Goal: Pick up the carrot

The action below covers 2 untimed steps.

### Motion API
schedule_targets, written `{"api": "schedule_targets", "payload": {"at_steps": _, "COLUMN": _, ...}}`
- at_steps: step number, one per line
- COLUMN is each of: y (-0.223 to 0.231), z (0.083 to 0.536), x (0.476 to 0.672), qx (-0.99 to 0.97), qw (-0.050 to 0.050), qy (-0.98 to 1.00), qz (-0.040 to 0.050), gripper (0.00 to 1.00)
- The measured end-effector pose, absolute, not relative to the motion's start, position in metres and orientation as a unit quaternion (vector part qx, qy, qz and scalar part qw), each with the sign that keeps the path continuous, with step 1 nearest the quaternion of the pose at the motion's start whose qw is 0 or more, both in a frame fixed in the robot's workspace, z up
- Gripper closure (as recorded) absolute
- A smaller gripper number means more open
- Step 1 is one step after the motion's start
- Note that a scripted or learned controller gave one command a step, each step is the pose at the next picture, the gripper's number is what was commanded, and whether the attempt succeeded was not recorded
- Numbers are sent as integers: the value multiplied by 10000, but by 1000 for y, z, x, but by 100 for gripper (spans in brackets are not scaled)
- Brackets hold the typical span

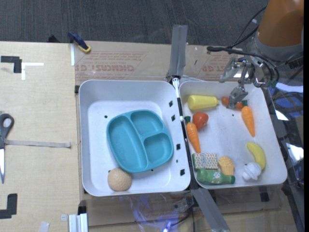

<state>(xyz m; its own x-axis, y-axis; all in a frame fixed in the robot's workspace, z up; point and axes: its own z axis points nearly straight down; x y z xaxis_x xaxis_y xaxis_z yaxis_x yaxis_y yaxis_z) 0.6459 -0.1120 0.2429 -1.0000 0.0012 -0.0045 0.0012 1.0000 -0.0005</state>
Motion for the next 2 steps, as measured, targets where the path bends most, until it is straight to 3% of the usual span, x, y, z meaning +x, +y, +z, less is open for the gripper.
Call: {"api": "schedule_targets", "payload": {"at_steps": 2, "y": -222, "z": 94, "x": 660, "qx": -687, "qw": 34, "qy": 9976, "qz": -7, "gripper": 0}}
